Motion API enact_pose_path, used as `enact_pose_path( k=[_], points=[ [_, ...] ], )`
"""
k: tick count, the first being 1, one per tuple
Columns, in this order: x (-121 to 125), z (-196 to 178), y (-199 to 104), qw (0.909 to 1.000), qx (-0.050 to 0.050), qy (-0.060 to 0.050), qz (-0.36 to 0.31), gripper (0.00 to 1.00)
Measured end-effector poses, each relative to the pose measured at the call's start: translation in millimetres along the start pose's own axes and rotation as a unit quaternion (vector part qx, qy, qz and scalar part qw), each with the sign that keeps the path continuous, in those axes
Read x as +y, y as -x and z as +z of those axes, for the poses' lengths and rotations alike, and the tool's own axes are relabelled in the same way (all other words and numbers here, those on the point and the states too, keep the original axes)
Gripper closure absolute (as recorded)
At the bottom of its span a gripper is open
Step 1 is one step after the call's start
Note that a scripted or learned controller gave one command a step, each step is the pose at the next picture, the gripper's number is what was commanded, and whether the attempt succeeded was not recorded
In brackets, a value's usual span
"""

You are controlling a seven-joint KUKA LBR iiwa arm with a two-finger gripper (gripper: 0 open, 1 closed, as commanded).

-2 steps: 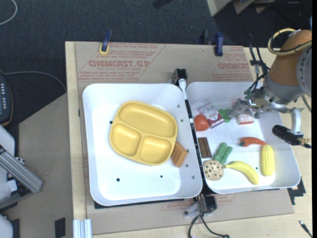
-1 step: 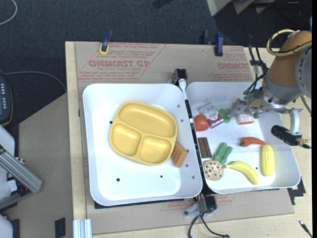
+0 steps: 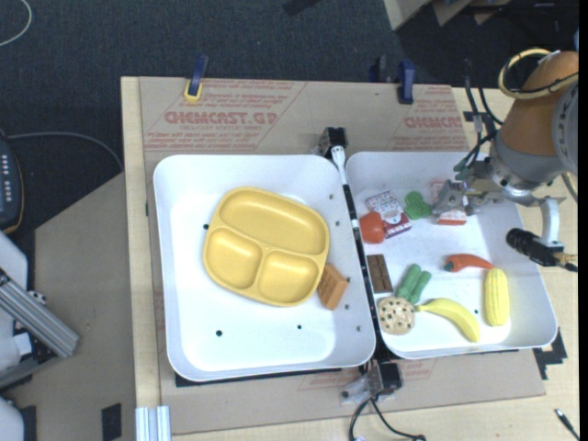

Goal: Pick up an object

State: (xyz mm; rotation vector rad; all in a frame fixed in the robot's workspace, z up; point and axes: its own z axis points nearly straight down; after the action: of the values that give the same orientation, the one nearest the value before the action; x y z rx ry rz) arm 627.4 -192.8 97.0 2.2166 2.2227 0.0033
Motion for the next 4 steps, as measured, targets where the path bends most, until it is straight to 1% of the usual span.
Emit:
enact_pose_path(
  k=[1,2,3,4],
  points=[
    [5,-64,4,1.0000,-0.001,0.002,0.001,1.00],
    [5,-114,14,1.0000,-0.002,0.002,0.001,1.00],
    [6,-129,13,1.0000,-0.001,0.001,0.001,1.00],
    [22,-121,-37,1.0000,0.001,-0.001,-0.001,1.00]
  ],
)
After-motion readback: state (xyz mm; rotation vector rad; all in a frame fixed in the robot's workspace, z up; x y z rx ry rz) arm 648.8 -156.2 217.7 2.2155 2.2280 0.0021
